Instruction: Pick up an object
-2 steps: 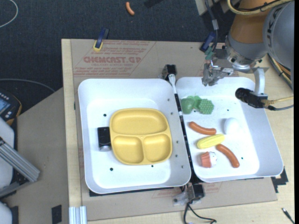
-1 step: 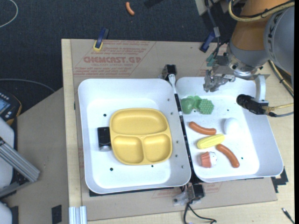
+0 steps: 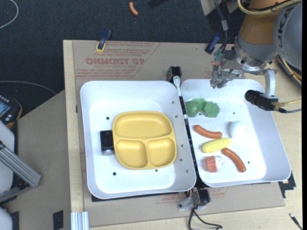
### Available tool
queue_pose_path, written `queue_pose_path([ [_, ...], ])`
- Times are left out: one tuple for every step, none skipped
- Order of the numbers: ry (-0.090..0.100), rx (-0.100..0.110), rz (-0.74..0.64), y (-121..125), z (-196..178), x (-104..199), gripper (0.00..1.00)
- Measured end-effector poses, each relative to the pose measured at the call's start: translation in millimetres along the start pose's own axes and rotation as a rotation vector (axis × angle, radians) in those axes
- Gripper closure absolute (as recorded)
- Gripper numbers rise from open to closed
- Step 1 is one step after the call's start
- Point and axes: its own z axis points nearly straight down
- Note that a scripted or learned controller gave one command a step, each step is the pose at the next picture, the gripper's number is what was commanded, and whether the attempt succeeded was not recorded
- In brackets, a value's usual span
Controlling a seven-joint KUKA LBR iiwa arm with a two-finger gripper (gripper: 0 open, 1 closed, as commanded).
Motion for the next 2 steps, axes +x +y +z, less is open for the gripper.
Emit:
queue_pose_path([
  [0.002, 0.008, 0.001, -12.4, 11.7, 8.5, 1.00],
  [0.000, 0.000, 0.001, -7.4, -2.8, 7.1, 1.00],
])
